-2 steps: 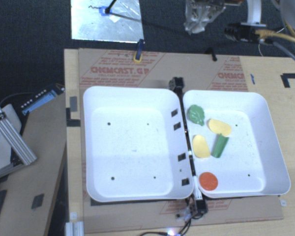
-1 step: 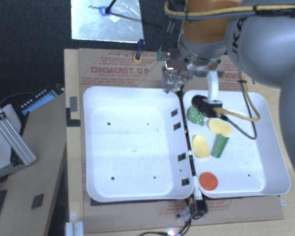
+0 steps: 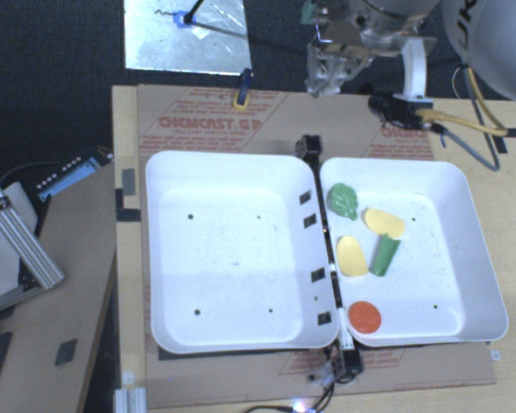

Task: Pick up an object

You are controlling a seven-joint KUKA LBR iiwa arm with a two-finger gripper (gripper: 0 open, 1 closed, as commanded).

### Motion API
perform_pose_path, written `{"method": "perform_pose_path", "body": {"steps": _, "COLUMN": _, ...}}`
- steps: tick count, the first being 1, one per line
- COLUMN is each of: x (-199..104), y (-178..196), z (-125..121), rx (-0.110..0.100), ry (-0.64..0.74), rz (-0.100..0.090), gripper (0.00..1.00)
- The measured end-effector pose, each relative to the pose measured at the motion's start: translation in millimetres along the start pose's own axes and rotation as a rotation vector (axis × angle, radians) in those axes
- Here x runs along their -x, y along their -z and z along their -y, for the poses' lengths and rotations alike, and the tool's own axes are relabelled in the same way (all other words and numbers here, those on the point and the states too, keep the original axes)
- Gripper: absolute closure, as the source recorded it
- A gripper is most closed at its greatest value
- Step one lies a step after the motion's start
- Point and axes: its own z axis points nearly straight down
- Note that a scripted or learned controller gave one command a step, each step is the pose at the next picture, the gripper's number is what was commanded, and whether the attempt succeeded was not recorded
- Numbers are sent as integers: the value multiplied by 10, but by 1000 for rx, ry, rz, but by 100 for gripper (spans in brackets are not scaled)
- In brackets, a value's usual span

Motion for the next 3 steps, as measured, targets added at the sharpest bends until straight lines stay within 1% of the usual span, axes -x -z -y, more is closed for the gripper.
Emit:
{"method": "perform_pose_path", "body": {"steps": 1, "x": -185, "y": 140, "z": -232, "rx": -10, "ry": 0, "rz": 1, "gripper": 100}}
{"method": "perform_pose_path", "body": {"steps": 2, "x": -371, "y": -1546, "z": -173, "rx": -30, "ry": 0, "rz": 4, "gripper": 100}}
{"method": "perform_pose_path", "body": {"steps": 3, "x": -477, "y": -332, "z": -225, "rx": -1, "ry": 1, "rz": -2, "gripper": 100}}
